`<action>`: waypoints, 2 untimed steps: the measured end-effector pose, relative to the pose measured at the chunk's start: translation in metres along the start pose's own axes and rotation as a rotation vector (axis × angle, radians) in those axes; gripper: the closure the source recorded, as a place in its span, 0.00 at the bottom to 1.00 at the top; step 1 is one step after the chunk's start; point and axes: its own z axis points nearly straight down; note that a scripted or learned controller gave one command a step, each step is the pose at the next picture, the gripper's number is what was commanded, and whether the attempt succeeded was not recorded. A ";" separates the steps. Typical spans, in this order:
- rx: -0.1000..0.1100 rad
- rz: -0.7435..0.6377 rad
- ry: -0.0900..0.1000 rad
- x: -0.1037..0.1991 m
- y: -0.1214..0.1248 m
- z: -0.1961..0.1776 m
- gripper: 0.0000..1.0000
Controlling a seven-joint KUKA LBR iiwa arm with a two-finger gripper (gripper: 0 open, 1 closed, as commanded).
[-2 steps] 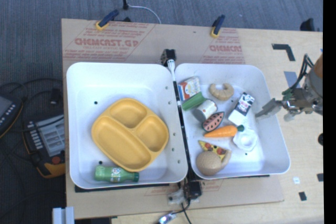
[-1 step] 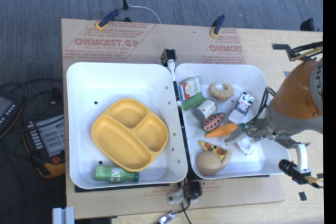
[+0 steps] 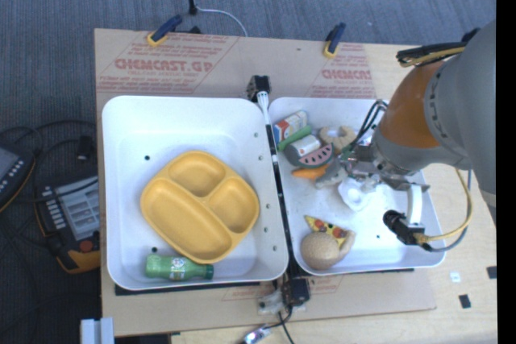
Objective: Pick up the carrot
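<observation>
The carrot (image 3: 309,171) is lying in the right bin (image 3: 427,254) beside the watermelon slice (image 3: 316,151), the gripper (image 3: 345,171) hovering just right of it.

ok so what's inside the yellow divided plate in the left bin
Nothing shows in any compartment of the yellow plate; all its sections look bare. A green bottle lies beside it on the bin floor, not in it. What lies under the plate is covered.
</observation>
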 end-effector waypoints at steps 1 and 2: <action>0.040 0.006 -0.001 0.025 0.074 -0.001 0.00; 0.028 0.008 -0.004 0.025 0.076 -0.011 1.00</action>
